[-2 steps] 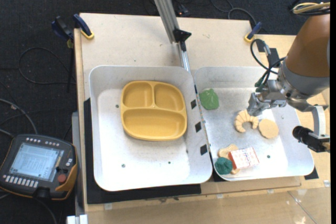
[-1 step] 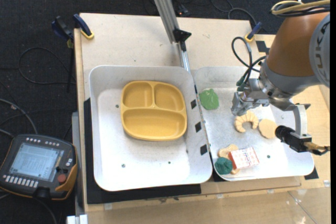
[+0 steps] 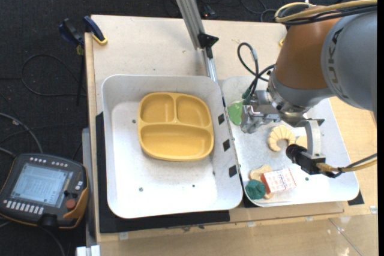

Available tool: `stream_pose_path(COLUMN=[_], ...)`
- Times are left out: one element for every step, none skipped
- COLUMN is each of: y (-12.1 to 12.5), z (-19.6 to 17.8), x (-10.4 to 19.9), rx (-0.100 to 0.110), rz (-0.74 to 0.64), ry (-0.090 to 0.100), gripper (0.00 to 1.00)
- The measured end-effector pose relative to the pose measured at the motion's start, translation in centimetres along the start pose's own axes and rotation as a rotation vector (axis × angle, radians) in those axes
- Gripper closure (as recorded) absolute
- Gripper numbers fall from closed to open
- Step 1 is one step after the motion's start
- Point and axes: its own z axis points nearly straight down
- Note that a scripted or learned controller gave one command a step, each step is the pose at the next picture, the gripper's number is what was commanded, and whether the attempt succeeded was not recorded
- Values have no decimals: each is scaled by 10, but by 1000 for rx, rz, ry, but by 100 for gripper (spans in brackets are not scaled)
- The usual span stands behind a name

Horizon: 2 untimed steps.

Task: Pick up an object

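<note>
My gripper [image 3: 251, 120] hangs low over the right bin [image 3: 336, 189], near its left side, under the grey and orange arm. A pale green object [image 3: 234, 111] lies right beside the fingers on their left. A cream ring-shaped pastry [image 3: 281, 138] sits just to the right of the gripper. Near the bin's front lie a red and white box [image 3: 280, 180], a dark green item [image 3: 257, 189] and a small tan piece [image 3: 259, 172]. The arm's body hides the back of the right bin.
The left bin [image 3: 120, 129] bears a yellow divided plate [image 3: 176, 125]. A metal pole [image 3: 187, 0] slants down to the bins' shared edge. A teach pendant [image 3: 39, 189] lies on the floor at the left. A black cable [image 3: 247, 63] loops beside the wrist.
</note>
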Motion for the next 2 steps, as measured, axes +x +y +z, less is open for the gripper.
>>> stream_pose_path(y=[10,13], z=[8,4], x=[60,103], rx=[-1,-2], rz=[0,0], ry=[0,0], gripper=[100,100])
